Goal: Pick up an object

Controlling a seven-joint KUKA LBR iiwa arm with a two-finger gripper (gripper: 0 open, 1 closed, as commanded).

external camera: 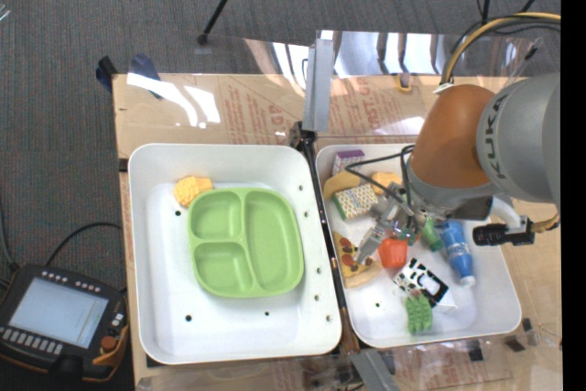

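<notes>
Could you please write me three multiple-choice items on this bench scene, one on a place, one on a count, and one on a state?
1. Where does the green plate lie?
A. in the left bin
B. in the right bin
C. on the floor

2. How many compartments does the green plate have?
A. two
B. three
C. five

3. How does the blue bottle rest?
A. standing upright
B. lying on its side
C. hanging from the gripper

Answers:
1 A, it sits in the left bin beside a yellow toy.
2 B, two small wells and one long well show.
3 B, it lies flat on the right bin floor.
</notes>
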